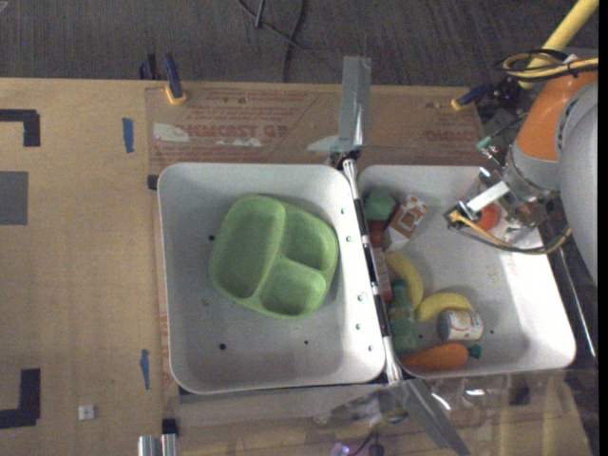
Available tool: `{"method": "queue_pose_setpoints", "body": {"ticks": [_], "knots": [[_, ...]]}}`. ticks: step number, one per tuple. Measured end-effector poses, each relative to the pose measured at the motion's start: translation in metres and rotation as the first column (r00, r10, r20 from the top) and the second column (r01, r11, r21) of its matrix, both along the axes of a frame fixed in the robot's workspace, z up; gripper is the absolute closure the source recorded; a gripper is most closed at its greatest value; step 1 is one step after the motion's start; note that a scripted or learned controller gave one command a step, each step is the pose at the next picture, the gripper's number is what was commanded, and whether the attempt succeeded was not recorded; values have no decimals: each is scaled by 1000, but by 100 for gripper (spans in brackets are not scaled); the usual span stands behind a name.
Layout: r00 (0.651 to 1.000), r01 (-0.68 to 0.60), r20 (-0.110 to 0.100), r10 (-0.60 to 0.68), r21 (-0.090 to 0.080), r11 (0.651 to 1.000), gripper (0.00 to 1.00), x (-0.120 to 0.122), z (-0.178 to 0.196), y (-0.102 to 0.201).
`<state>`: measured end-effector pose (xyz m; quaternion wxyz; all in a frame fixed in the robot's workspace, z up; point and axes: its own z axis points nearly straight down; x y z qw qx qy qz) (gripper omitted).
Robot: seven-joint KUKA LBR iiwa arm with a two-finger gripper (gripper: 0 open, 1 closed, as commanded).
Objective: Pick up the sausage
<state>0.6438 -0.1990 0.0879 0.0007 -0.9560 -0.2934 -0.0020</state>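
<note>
Pincer (484, 218) above red sausage (488, 218)

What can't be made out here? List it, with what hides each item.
- Gripper, camera view: fingers masked by the wrist and cables.
- Red item under the gripper: mostly covered, identity unclear; may be the sausage.
- Can: label too small to read.
- Green toys by the divider: overlapped by bananas.

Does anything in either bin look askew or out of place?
The green divided plate lies rotated askew in the left bin. In the right bin, the toy food is heaped along the left wall, not spread out.
</note>
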Motion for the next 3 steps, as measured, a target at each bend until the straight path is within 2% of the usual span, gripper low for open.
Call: {"method": "queue_pose_setpoints", "body": {"ticks": [1,2,3], "knots": [[982,189,-11,-188,27,982,0,-48,1,-3],[928,372,2,-373,13,928,0,-75,1,-15],[938,347,-4,-347,-1,938,0,-60,39,-23]]}}
